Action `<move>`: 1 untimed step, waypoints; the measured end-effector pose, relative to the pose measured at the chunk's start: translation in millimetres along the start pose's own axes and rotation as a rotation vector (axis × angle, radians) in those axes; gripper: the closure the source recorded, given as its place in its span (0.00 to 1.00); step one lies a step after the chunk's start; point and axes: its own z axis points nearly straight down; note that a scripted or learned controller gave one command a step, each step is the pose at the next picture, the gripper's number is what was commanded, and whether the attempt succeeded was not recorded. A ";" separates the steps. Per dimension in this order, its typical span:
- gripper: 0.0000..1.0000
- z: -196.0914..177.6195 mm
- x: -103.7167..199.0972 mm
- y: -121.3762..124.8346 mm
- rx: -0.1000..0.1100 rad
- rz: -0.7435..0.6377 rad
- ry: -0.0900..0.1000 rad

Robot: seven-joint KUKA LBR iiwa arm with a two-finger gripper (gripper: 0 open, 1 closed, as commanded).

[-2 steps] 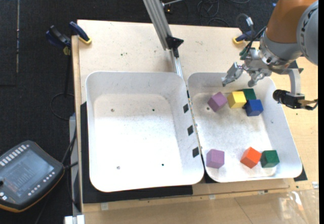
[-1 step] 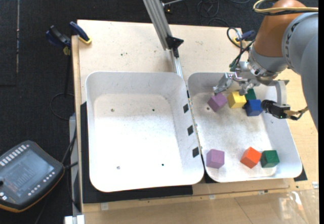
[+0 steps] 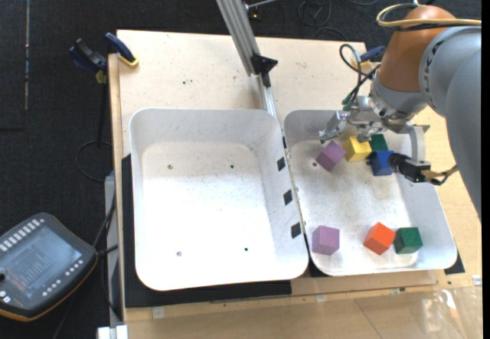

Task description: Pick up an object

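Note:
My gripper (image 3: pixel 351 129) hangs low over the far part of the right bin (image 3: pixel 429 215), at the end of the grey arm with its orange band. Just beneath and in front of it lies a tight cluster of blocks: a purple block (image 3: pixel 331 155), a yellow block (image 3: pixel 357 149), a dark green block (image 3: pixel 379 143) and a blue block (image 3: pixel 381 163). The gripper sits right above the yellow and purple ones; contact is unclear. Near the bin's front edge rest another purple block (image 3: pixel 325 239), an orange block (image 3: pixel 378 238) and a green block (image 3: pixel 408 239).
The left bin (image 3: pixel 153 200) lies beside the right one, and the two share a raised middle rim. A slanted metal pole (image 3: pixel 237 20) crosses the bench behind the bins. Cables trail off the wrist at right. A teach pendant (image 3: pixel 38 261) sits at lower left.

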 end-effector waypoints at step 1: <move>1.00 -8.6 -0.3 0.9 -0.004 -0.001 -0.003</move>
